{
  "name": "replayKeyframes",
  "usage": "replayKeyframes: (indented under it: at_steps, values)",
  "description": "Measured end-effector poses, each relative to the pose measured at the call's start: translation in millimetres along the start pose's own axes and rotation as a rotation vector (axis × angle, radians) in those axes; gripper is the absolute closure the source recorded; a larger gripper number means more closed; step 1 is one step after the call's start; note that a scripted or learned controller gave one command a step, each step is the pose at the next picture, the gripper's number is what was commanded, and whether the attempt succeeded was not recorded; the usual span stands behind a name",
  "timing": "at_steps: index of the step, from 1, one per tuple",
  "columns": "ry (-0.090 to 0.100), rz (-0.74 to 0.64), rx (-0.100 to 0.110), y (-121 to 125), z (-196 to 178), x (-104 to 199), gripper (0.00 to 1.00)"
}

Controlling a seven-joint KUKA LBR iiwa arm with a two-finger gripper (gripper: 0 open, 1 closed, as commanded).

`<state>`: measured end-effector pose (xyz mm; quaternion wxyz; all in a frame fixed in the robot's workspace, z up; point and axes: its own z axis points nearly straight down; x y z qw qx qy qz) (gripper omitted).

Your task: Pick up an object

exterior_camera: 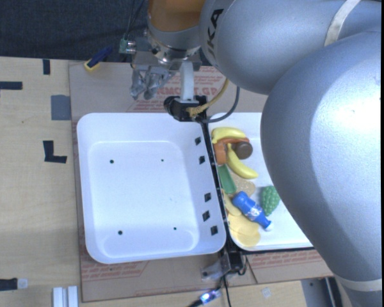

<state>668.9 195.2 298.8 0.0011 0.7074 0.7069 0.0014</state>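
— Nearest: grey arm (320,107), bulking over right bin (288,240), hiding most of it.
— Objects? Banana (237,165), blue bottle (251,210), green piece (269,198) heaped by the divider.
— End effector (147,85)? Above left bin (89,171), over bench (25,171); grip unreadable, blurred.

Two bins side by side on the bench (25,171). Right bin (288,238) has a banana (242,167), a bottle (251,210) and other bits piled against its left wall. Gripper (150,82) hangs behind the left bin (141,190).
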Motion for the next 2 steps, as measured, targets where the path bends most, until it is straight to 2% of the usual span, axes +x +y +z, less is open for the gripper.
replayKeyframes:
  at_steps: [1,2]
  values:
    - [0.002,-0.004,0.001,-0.5,-43.7,13.5,1.00]
    - [0.002,-0.006,0.000,-0.7,-93.6,40.4,1.00]
